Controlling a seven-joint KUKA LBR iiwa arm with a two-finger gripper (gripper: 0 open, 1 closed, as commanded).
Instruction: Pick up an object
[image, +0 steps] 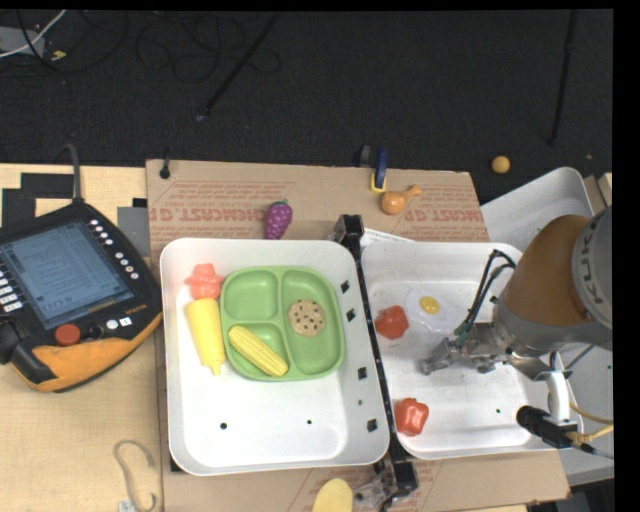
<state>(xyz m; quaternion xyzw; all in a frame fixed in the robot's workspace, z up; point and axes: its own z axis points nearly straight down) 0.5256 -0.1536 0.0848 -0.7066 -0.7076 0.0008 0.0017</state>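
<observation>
The right bin (470, 440) holds a red tomato-like piece (391, 322), a small fried egg toy (429, 305) and a red pepper (411, 416) near its front edge. My gripper (436, 360) hangs low over the middle of this bin, reaching in from the right. It sits just right of the tomato piece and above the pepper, touching neither. In the left bin (260, 435) a green divided plate (282, 322) carries a cookie (306, 317) and a corn cob (258, 351). A yellow bottle (205, 332) and a pink toy (204, 281) lie beside the plate.
Behind the bins, purple grapes (278, 218), an orange gourd (398, 200) and a blue-yellow clamp (379, 170) rest on cardboard. A teach pendant (70, 290) lies to the left. A yellow lemon (333, 495) sits in front. The arm's cable (490, 280) loops over the right bin.
</observation>
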